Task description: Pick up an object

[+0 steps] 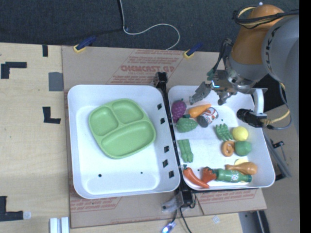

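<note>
Crowding is the risk we see: the carrot lies touching the can and near the grapes, so one finger could land on a neighbour and knock it aside. Our hand hovers just above, spread open and empty, reaching from the right.

Divided plate set in left bin, toy foods gathered in right bin, gripper positioned above right bin's far edge

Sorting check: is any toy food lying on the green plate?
No, the green plate in the left bin is bare, and the toy food, such as the carrot, lies in the right bin.
</note>
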